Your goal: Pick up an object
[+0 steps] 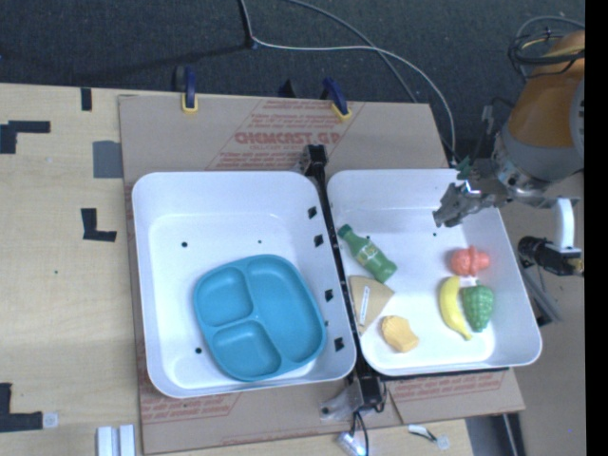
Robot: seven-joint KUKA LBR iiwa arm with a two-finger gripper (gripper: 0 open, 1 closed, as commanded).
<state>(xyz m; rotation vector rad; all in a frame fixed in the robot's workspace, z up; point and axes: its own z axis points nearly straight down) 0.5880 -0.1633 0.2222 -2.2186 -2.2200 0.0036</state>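
Note:
My gripper (pixel 454 207) hangs over the back right part of the right bin (pixel 408 193), and nothing shows between its fingers. Below it in that bin lie a red-orange fruit (pixel 469 260), a yellow banana (pixel 451 309) and a green vegetable (pixel 478 307) side by side. A green bottle (pixel 367 254) lies tilted near the bin's left wall. A pale wedge of cheese (pixel 369 300) and a small orange piece (pixel 399 333) sit toward the front.
The left bin (pixel 171 207) holds a blue divided plate (pixel 256 317). Black clips (pixel 314 160) join the two bins along the middle. A cable (pixel 313 41) runs across the dark floor behind the bench.

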